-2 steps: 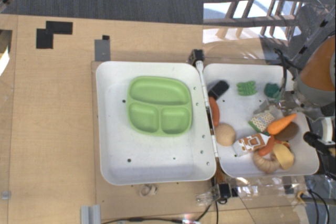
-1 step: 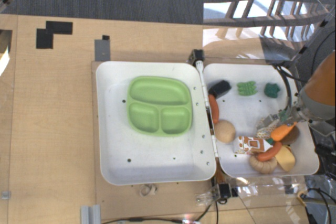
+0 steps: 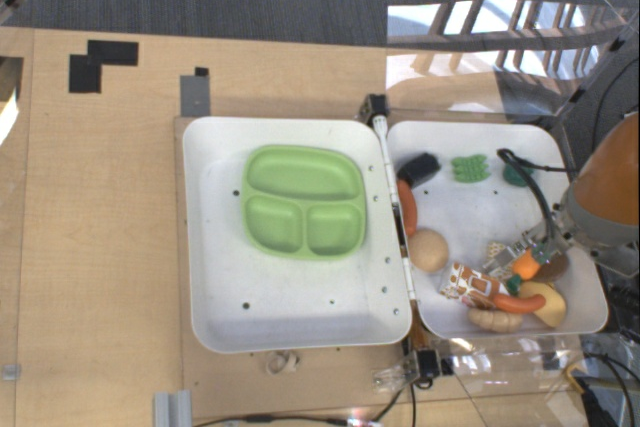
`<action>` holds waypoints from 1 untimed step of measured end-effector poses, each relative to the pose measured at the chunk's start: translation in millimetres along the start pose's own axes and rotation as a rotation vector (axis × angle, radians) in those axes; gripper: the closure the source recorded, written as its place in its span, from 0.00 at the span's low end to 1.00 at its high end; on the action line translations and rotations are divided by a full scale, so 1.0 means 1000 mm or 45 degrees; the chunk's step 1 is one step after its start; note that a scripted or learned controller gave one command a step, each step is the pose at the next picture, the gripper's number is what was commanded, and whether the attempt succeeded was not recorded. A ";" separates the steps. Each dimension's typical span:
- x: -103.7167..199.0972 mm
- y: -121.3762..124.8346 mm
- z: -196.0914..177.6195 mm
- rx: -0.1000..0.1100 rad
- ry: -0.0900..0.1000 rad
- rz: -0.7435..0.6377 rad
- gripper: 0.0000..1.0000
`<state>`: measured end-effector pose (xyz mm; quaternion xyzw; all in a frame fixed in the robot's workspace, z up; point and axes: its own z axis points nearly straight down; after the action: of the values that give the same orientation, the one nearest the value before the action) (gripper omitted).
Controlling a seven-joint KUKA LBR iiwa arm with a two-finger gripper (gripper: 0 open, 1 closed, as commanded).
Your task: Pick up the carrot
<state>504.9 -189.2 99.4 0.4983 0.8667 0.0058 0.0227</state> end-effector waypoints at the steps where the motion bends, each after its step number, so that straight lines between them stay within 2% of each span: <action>1: -0.003 0.005 -0.013 -0.014 -0.015 -0.005 1.00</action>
<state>510.1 -188.8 113.0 0.4965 0.8675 0.0076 0.0307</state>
